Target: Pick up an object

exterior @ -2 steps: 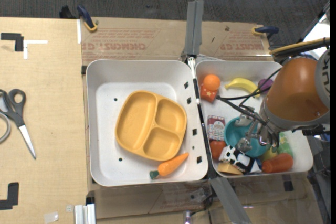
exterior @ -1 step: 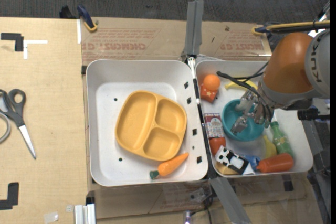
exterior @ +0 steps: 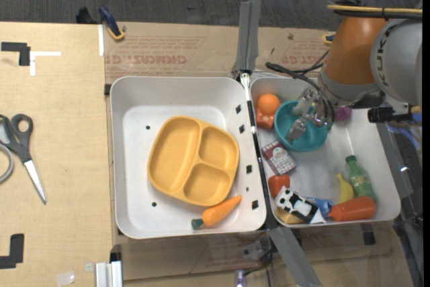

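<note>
**Tight room around the teal bowl**

Beside the teal bowl point(exterior: 304, 130), an orange ball point(exterior: 269, 103) crowds its left and a small packet point(exterior: 278, 158) sits below-left. Below-right of the bowl the bin floor point(exterior: 322, 171) lies bare; a green bottle point(exterior: 359, 176) stands beyond.

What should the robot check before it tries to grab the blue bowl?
1. Tool over the blue bowl: ok, it hangs right at the bowl.
2. Bowl sits in the right bin: ok.
3. Bowl between the tool's fingers: cannot tell, the wrist hides the grip.
4. Neighbours close by: not ok, the orange ball touches the bowl's left rim.
5. Room to lift: ok, nothing lies on top of the bowl.
6. Left bin items out of the way: ok, the yellow plate and carrot lie apart.
</note>
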`<state>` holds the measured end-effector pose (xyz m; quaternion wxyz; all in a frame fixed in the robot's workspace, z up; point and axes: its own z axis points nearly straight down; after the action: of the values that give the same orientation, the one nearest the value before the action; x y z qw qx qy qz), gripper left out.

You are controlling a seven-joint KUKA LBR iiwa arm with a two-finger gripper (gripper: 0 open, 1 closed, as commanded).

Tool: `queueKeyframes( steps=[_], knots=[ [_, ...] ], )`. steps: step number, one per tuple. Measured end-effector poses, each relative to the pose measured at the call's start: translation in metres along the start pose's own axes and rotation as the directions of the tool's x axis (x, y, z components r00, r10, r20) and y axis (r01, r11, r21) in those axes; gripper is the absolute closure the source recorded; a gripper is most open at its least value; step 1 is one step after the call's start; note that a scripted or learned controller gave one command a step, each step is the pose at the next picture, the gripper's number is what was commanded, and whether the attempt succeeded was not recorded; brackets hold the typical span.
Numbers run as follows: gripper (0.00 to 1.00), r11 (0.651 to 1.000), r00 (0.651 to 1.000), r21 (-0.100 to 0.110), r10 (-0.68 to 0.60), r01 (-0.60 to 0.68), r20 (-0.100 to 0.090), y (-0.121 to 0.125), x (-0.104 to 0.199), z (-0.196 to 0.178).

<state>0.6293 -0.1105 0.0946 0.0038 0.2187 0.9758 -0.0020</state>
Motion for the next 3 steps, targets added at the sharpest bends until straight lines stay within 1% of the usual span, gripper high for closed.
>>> queueKeyframes(
  steps=[1,2,3],
  knots=[
    [0.0,1.0,1.0,-0.002,-0.029,0.029,-0.006,-0.058,0.051,0.002],
    [0.0,0.992,0.992,-0.007,0.126,-0.126,0.024,-0.075,0.124,-0.005],
    [0.0,0.957,0.957,0.0,0.289,-0.289,-0.005,-0.078,0.038,-0.039]
  ],
)
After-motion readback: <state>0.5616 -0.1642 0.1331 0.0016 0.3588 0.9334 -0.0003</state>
